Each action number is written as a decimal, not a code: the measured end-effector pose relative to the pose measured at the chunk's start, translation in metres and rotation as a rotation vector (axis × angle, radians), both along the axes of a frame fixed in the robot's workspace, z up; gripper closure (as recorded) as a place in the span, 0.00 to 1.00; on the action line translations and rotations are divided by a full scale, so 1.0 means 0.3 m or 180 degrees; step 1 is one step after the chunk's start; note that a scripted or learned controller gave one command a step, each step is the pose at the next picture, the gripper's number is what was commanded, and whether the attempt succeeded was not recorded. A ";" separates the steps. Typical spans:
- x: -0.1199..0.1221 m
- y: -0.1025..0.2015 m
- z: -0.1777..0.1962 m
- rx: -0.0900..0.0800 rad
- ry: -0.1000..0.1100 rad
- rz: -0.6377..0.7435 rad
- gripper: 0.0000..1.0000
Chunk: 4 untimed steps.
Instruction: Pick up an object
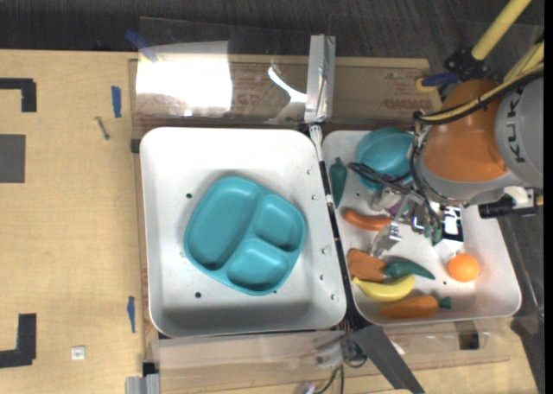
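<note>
My gripper (404,230) hangs over the middle of the right bin (501,293), open, with nothing between its fingers. Just to its left lies a small orange carrot-like piece (366,220). Below it are a dark green curved item (409,271), a yellow banana (384,289) and a long orange carrot (411,306). An orange ball (464,268) sits at the lower right. A teal bowl (385,153) stands at the bin's far end, partly under the wrist. A dark green item (337,180) lies against the left wall.
The left bin (164,168) holds a teal divided plate (246,234) in its middle. A ridge between the two bins runs down at about x 380. The arm's orange band (462,146) covers the right bin's far right corner.
</note>
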<state>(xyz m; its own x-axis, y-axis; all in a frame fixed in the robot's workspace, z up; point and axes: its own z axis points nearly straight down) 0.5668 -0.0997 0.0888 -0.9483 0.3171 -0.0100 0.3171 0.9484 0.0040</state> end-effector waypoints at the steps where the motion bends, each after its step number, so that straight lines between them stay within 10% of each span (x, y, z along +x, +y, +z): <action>1: -0.277 -0.014 0.002 -0.0009 -0.0016 -0.0038 0.00; 2: 0.027 -0.015 0.000 -0.0004 -0.0006 -0.0079 0.00; 4: -0.281 0.025 0.002 -0.0001 0.0000 -0.0264 0.00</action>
